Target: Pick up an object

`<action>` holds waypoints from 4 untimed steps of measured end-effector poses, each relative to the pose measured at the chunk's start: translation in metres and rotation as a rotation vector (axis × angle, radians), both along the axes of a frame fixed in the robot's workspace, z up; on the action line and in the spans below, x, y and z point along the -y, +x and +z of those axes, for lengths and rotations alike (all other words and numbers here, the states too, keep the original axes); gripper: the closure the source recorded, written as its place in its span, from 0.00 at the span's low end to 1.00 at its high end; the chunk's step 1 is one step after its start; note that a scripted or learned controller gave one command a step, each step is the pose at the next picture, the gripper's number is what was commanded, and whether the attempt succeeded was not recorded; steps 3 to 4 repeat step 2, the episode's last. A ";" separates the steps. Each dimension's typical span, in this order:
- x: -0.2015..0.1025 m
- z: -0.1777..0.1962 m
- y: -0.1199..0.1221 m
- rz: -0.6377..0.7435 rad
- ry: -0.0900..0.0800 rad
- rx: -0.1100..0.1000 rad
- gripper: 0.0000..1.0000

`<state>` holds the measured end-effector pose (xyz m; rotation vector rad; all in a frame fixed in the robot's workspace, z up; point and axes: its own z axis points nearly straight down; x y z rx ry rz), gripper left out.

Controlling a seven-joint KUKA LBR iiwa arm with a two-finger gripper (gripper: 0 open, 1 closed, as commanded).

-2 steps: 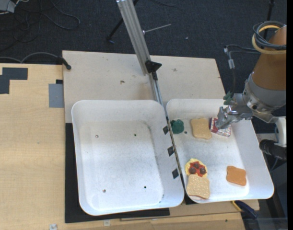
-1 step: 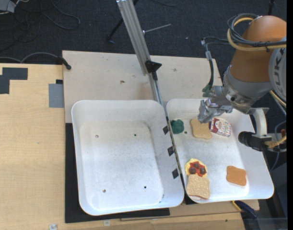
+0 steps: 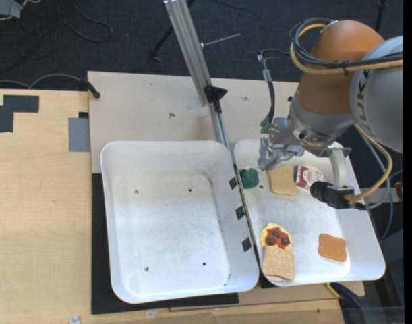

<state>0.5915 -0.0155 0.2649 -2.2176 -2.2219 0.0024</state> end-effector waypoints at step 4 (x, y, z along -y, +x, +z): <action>-0.091 -0.009 0.031 0.001 0.001 0.000 1.00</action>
